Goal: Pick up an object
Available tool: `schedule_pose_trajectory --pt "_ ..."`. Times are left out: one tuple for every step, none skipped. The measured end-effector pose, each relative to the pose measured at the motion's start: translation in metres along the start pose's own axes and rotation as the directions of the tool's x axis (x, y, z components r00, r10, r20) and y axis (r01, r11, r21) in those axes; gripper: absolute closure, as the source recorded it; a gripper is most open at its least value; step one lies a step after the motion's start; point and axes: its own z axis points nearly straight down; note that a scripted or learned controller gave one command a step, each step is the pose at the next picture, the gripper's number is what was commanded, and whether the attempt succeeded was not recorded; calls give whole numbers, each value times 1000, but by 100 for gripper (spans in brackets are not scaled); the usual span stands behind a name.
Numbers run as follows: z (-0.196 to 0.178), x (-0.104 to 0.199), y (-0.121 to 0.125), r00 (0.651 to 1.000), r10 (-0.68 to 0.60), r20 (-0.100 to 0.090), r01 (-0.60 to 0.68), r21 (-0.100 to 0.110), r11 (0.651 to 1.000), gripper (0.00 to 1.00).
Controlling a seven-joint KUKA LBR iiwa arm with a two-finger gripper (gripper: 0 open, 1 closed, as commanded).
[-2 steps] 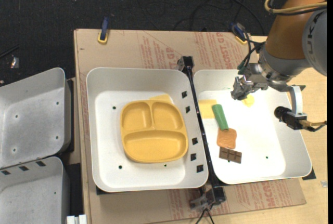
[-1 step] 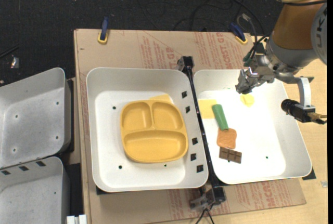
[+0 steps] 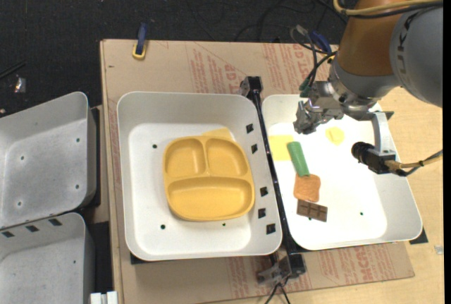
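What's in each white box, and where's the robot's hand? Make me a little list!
left bin: yellow divided tray
right bin: green stick, orange piece, brown chocolate-like block, pale yellow sheet, small yellow piece
hand: above the right bin's far end, near the pale yellow sheet
held: nothing visible

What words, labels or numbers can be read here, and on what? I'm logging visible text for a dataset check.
Red printed lettering repeats in rows across the brown board under the bins; it appears reversed and is too blurred to read.
The yellow tray, green block, orange piece and brown piece carry no visible text.
The arm and hand show no readable label.
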Motion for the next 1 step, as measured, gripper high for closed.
schedule_pose_trajectory --pt "9 49 -3 1000 -1 -1 1 0 1000 100"
